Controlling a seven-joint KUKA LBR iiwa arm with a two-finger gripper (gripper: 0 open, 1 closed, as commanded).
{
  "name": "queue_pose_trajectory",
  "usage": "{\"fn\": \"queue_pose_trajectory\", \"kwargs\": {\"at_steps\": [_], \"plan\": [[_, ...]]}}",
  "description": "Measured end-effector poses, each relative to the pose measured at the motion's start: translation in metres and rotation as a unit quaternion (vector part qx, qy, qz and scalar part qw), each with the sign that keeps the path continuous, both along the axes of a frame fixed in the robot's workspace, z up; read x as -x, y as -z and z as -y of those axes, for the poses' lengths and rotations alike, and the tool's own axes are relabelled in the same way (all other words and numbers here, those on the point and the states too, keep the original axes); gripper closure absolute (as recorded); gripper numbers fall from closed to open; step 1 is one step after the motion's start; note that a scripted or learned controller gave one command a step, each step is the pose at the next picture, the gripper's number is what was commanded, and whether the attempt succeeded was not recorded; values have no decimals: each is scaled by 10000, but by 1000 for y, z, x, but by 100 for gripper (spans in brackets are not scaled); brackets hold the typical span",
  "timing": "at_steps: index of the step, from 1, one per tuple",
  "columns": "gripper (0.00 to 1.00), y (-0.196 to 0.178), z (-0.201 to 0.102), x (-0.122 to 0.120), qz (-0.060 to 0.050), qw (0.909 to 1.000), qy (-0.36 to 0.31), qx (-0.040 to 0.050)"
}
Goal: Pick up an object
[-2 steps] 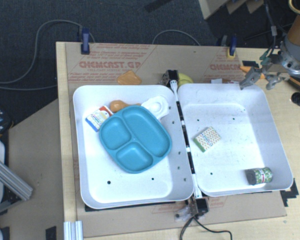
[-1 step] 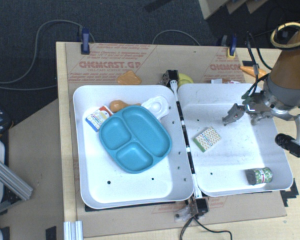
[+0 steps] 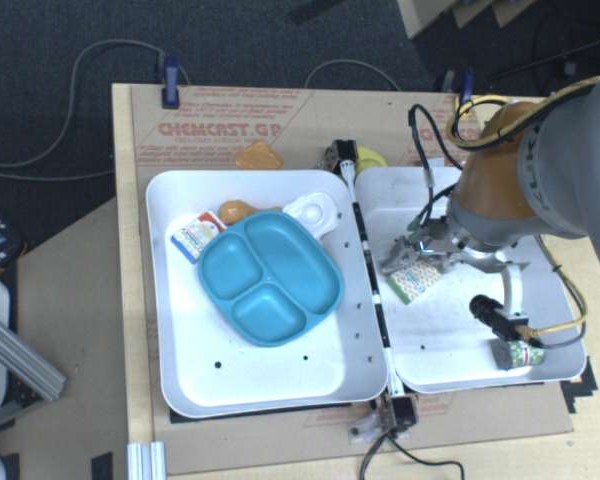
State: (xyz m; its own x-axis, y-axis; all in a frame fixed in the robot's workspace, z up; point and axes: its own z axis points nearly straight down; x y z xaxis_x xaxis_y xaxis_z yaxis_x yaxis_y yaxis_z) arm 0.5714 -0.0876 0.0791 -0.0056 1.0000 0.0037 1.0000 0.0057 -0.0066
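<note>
In the right bin [image 3: 450, 363], my gripper [image 3: 412, 252] is low over its left part, directly above a small green-and-white patterned packet [image 3: 417, 282]. The packet's upper edge is hidden under the gripper, and I cannot tell whether they touch. The left bin [image 3: 180, 368] holds a blue divided plate [image 3: 268, 278], a small white carton with red and blue print [image 3: 194, 236], a small orange piece [image 3: 236, 211] and a white plastic item [image 3: 311, 211].
The raised double wall [image 3: 373, 288] between the bins runs just left of the gripper. Behind the bins, an orange object [image 3: 258, 155] and a yellow object [image 3: 370, 159] lie on the bench board.
</note>
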Motion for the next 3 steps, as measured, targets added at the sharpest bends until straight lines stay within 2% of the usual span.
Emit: {"fn": "queue_pose_trajectory", "kwargs": {"at_steps": [1,2,3], "plan": [[100,-16,4,-2,42,10000,29,20],[0,-15,4,-1,39,10000,30,19],[0,-5,16,48,11,10000,35,10]]}}
